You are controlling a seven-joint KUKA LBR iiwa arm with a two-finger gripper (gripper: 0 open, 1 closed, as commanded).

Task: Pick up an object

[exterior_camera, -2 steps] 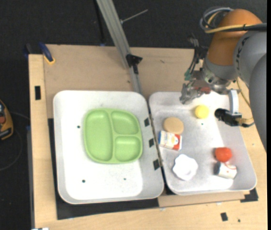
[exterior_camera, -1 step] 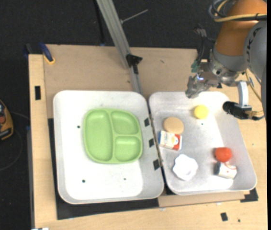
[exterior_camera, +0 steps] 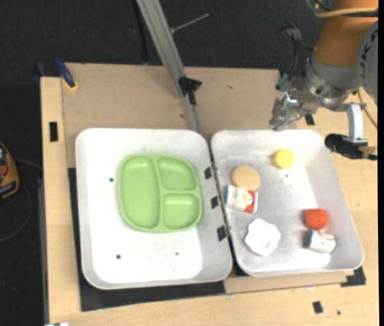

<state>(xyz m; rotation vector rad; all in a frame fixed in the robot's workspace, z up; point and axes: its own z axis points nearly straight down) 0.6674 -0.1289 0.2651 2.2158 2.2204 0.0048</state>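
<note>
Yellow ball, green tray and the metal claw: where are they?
Yellow ball (exterior_camera: 285, 158): camera view, middle of the ball.
Green tray (exterior_camera: 138, 192): camera view, its large left compartment.
Claw (exterior_camera: 281, 117): camera view, at its tips.

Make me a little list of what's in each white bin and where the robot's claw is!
left bin: green divided plate
right bin: yellow ball, tan round thing, red-and-white carton, white crumpled thing, red ball, small white box
gripper: above the right bin's far edge, nothing seen in it
</note>
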